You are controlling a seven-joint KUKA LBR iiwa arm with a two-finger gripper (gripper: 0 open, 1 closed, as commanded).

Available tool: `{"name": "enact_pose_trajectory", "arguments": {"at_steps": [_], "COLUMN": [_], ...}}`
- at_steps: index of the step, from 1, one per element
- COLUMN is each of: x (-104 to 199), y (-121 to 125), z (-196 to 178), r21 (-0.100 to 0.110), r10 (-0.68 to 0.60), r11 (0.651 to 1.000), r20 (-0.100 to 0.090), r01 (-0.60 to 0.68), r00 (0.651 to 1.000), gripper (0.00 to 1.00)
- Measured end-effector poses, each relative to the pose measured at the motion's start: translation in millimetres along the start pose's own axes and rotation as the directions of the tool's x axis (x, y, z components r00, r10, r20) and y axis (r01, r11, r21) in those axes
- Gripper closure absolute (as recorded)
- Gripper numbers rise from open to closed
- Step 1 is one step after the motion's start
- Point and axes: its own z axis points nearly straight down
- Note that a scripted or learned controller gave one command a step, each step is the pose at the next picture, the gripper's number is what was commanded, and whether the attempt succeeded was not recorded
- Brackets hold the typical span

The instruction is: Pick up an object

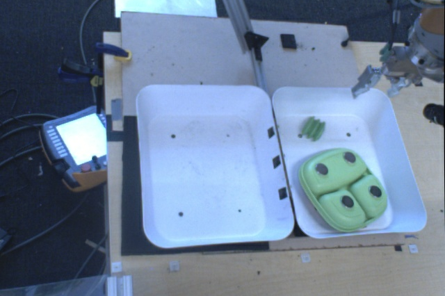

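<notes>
A large light-green moulded tray (343, 188) with three round dimpled pockets lies in the right bin (407, 169), toward its front. A small ribbed green piece (313, 128) rests further back in the same bin. My gripper (380, 81) hangs above the right bin's back right corner, well clear of both green objects. Its two fingers are spread apart with nothing between them.
The left bin (208, 162) sits beside the right one, with small black clips along the shared rim. A slanted metal pole (236, 3) crosses the back board. A teach pendant (76, 149) and cables lie on the floor at left.
</notes>
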Motion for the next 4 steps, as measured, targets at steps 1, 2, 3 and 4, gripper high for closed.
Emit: {"name": "enact_pose_trajectory", "arguments": {"at_steps": [1,2,3,4], "x": [0.5,4.5,6.6,7.0], "y": [2.2,9.8,12.0,12.9], "z": [-7.2,51.6,113.4,164.7], "r21": [-0.011,-0.007,-0.009,-0.009], "r10": [-0.002,-0.005,-0.005,-0.006], "r11": [1.0,1.0,1.0,1.0], "r20": [0.002,0.002,0.002,0.002], "r01": [0.002,0.005,0.005,0.006], "r00": [1.0,1.0,1.0,1.0], "gripper": [0.0,0.0,0.0,0.0]}}
